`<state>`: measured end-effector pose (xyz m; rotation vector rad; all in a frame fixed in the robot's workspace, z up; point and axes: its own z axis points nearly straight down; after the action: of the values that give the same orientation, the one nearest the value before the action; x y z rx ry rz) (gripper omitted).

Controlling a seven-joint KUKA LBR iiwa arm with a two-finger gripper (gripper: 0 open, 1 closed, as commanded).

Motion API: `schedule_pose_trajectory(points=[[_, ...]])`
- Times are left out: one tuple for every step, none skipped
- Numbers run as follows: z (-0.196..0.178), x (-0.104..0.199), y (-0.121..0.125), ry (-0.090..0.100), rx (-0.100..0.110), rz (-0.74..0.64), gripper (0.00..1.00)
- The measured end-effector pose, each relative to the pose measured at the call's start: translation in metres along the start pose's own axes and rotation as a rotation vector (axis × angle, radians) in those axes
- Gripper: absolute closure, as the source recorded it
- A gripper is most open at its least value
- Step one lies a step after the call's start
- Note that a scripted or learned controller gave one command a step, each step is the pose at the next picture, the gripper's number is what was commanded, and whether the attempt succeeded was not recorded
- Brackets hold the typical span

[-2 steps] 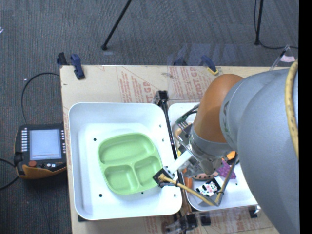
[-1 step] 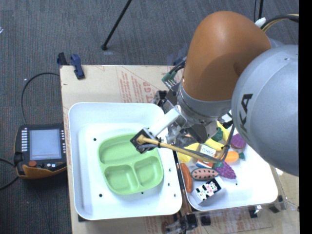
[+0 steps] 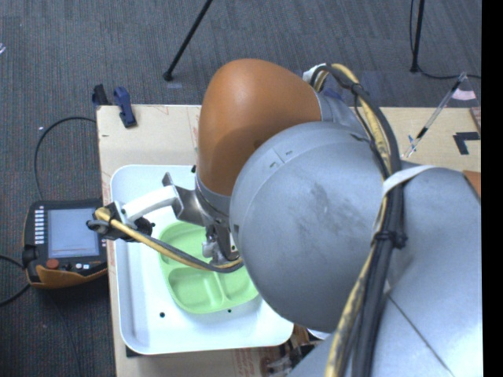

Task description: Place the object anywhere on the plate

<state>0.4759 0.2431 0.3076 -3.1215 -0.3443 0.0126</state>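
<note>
**Arm over the left bin, plate partly covered**

A brown tabletop stands on dark carpet; a teach pendant lies on the floor by its left edge, tripod legs beyond. A white bin at the front-left corner holds a green sectioned plate. The arm hides the gripper, so its state cannot be told; the object is not discernible.

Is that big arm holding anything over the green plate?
Cannot be told: the arm hides its own gripper above the green plate, and no object shows.
</note>
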Motion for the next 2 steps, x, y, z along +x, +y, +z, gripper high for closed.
schedule_pose_trajectory(points=[[-0.049, 0.053, 0.012, 0.008, 0.001, 0.025, 1.0], [-0.117, 0.119, 0.044, 0.008, 0.001, 0.027, 1.0]])
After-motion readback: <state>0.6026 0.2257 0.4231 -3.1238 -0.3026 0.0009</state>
